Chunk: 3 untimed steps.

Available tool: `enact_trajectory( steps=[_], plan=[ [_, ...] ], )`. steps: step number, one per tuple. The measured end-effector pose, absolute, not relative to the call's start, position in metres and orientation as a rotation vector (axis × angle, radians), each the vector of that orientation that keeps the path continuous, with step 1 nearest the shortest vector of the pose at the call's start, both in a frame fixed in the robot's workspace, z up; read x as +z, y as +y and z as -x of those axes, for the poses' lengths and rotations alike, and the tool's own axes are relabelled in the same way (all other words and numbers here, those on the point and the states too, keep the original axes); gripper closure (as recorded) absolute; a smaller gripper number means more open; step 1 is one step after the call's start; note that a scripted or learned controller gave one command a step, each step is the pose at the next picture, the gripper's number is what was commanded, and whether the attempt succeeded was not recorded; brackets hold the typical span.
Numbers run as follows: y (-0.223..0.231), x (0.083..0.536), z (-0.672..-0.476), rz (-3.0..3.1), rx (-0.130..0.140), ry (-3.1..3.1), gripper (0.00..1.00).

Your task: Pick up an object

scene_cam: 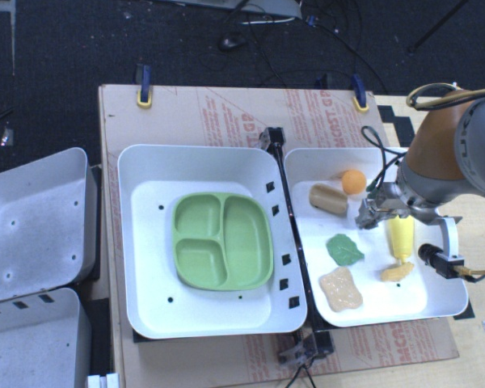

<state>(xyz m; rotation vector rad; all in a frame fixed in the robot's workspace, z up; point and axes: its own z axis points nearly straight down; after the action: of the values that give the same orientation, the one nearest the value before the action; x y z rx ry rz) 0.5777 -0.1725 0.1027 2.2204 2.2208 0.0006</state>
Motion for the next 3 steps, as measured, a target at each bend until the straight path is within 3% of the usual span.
enact_trajectory(
  steps=[3],
  plan=[
    [-0.166,0.256,-0.606,-2.211,0.006,2.221,1.00]
  ],
)
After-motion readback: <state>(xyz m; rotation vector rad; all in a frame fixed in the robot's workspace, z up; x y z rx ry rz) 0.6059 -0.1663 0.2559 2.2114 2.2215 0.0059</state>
